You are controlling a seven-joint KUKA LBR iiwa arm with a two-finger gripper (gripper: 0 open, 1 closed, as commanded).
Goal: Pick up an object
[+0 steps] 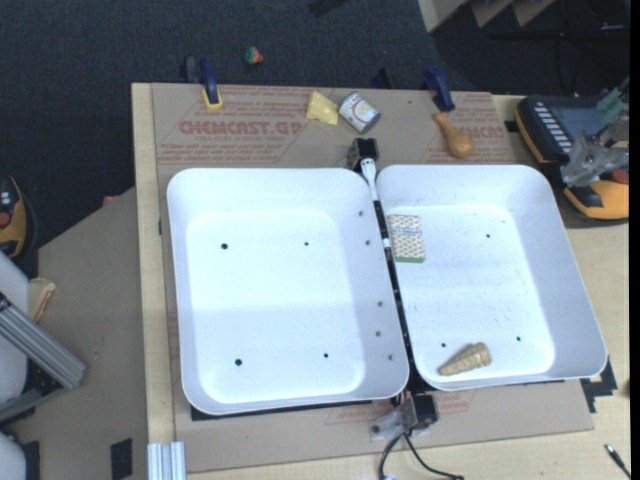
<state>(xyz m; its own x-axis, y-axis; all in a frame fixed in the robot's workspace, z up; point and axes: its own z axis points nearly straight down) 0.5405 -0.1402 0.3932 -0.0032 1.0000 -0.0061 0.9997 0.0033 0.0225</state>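
Note:
Two objects lie in the right bin [560, 268]. One is a small block with a green-and-white checked pattern [405, 238], close to the bin's left wall. The other is a tan cone-shaped piece [466, 358], lying on its side near the front wall. The left bin [190, 268] shows a bare white floor. My gripper [597, 155] is a grey metal shape at the far right edge, outside the bins, beyond the right bin's back right corner and well away from both objects.
On the board behind the bins lie a yellow wedge [322, 108], a small white box [359, 113] and a wooden pear-shaped piece [455, 139]. Blue clamps [210, 84] [437, 88] hold the board. A yellow and black handset [560, 138] sits under the gripper.

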